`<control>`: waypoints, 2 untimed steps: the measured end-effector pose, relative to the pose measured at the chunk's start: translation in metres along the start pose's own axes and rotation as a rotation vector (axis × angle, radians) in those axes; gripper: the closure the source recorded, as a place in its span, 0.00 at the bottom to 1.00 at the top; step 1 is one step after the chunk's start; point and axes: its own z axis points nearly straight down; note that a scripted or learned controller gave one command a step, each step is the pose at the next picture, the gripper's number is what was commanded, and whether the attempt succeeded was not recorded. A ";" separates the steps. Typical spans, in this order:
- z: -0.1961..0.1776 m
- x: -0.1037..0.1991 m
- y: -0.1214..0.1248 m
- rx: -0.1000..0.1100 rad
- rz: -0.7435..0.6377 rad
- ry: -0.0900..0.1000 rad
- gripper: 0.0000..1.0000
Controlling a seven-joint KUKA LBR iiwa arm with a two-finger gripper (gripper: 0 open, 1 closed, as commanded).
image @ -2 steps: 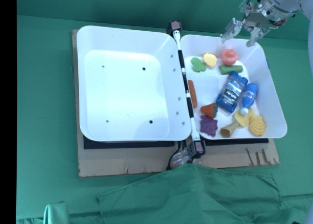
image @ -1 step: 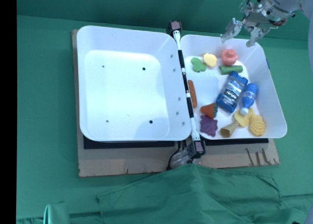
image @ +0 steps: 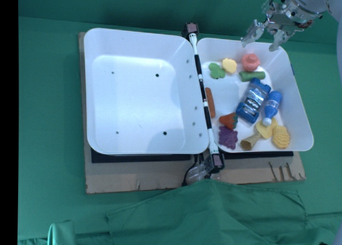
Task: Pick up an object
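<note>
Bench (image: 48, 105) covered in green cloth. Flat brown cardboard sheet (image: 112, 182) lies on it, front edge ragged. On the cardboard: two shallow white bins side by side, left bin (image: 139, 91) and right bin (image: 299, 115), rims touching along the middle. Loose fold of green fabric (image: 214, 214) overlaps the bench's front edge.

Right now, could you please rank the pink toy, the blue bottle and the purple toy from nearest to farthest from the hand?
1. Pink toy, just below the hand, at the bin's far end.
2. Blue bottle, mid-bin, right side.
3. Purple toy, near left corner.
</note>
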 end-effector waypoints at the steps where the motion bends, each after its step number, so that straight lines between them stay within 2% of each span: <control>1: -0.014 0.000 0.001 -0.007 0.001 -0.002 1.00; 2: -0.070 -0.032 -0.084 -0.002 0.005 -0.001 1.00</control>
